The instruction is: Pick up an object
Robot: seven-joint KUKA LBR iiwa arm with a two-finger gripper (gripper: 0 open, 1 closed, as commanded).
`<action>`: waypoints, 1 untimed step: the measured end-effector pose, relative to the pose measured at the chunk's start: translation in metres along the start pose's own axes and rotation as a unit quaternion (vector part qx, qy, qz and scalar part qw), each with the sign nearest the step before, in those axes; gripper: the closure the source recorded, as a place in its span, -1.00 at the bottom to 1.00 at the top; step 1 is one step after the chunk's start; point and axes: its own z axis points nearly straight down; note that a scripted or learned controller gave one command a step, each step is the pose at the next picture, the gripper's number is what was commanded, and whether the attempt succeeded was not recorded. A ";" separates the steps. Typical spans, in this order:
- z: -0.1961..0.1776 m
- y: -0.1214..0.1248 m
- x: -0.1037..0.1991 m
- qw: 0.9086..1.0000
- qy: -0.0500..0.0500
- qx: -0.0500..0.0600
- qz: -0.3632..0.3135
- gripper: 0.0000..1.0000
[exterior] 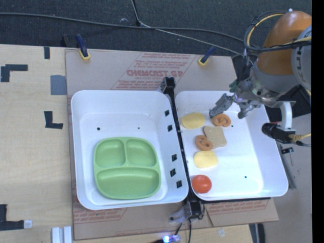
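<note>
Your tool (234, 107) hangs over the far part of the right bin (263, 184), fingers spread wide and pinching nothing, with the grey arm (283, 49) angling down to it from the right. Just under the tool and slightly toward you lies an orange slice (221, 119). Left of that sits a yellow piece (193, 120); nearer you are a tan piece (215, 136), another orange slice (204, 143), a second yellow piece (205, 159) and a red tomato (201, 184). Well to the tool's left, the green divided plate (126, 167) rests in the left bin (86, 105).

You've got two bins (83, 110), one green plate (126, 167), and six food pieces (205, 159) in the right one.
</note>
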 end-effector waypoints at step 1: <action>-0.007 0.002 0.000 1.000 -0.001 -0.006 -0.002 -1.00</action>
